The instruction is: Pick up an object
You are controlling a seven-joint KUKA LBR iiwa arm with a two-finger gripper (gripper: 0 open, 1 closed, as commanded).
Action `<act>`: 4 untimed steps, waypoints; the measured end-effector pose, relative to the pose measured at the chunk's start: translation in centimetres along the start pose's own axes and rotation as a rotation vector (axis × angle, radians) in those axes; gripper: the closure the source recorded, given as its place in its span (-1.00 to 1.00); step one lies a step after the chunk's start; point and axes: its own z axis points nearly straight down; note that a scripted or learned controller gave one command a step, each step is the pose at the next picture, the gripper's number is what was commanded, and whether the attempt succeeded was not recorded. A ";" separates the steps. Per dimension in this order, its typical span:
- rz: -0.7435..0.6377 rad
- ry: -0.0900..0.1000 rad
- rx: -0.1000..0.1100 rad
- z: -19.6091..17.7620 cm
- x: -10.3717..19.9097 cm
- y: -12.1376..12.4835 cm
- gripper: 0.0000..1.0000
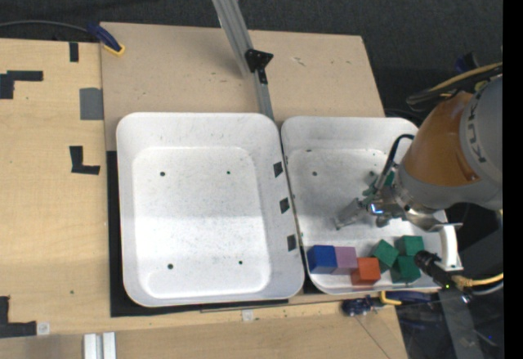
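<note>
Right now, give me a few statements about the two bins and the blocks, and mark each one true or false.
1. The blue block lies in the right bin. True.
2. The orange block sits in the left bin. False: it is in the right bin, beside the purple block.
3. The blocks cluster along the right bin's near edge. True.
4. The gripper hangs over the left bin. False: it is over the right bin.
5. There are green blocks right of the orange one. True.

Even, fairly bright overhead light, no hard glare. White bins [200, 210] near clipping but speckle texture holds. Soft shadow under the arm [458, 153] in the right bin. Overall slightly soft and grainy; dark floor around the bench [49, 186] is underexposed.
</note>
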 end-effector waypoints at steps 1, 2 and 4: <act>-0.002 -0.001 -0.005 1.7 0.1 -0.1 -1.00; -0.002 0.001 -0.004 0.8 0.1 -0.1 1.00; -0.003 -0.002 -0.012 -11.0 1.0 -0.5 1.00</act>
